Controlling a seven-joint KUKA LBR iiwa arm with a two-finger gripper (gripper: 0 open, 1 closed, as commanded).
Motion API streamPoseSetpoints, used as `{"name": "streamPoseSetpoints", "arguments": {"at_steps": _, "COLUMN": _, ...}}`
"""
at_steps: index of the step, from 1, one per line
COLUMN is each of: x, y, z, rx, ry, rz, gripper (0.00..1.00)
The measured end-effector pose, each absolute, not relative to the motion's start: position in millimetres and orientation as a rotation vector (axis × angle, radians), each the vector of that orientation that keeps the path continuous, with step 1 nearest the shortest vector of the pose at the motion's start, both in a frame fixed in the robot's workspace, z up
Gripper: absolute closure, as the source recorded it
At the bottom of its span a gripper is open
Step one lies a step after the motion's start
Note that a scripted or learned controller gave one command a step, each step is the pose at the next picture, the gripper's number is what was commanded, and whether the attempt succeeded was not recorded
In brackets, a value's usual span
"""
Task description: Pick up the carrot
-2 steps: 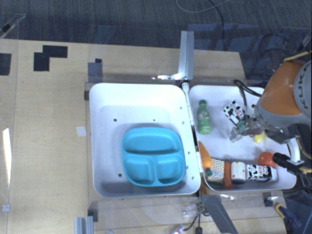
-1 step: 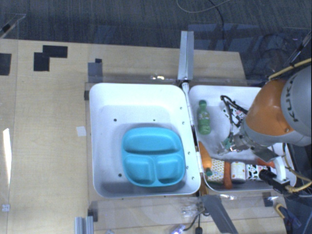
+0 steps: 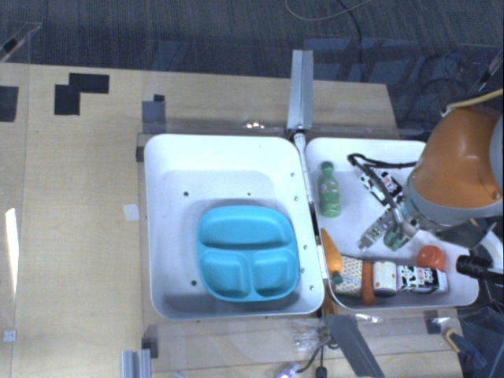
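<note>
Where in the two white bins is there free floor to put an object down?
Free: the left white bin, around the blue divided plate, mostly behind it. Crowded: the right white bin, where the orange carrot, green bottle, cartons and gripper sit.

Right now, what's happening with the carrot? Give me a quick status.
Gripper low in right bin, mid-floor. Carrot untouched against left wall. Green bottle just behind it.

The carrot (image 3: 331, 252) lies against the right bin's left wall (image 3: 309, 203), hemmed by packets (image 3: 378, 278) below. Bare floor (image 3: 354, 203) above, beside the green bottle (image 3: 328, 189).
</note>
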State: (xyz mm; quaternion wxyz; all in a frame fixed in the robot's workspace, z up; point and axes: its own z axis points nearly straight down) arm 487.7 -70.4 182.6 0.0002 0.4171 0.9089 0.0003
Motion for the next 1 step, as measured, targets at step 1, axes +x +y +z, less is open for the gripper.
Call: {"name": "streamPoseSetpoints", "arguments": {"at_steps": 1, "x": 510.5, "y": -83.8, "z": 191.0, "rx": 1.739, "ry": 2.616, "rz": -0.001, "gripper": 1.00}}
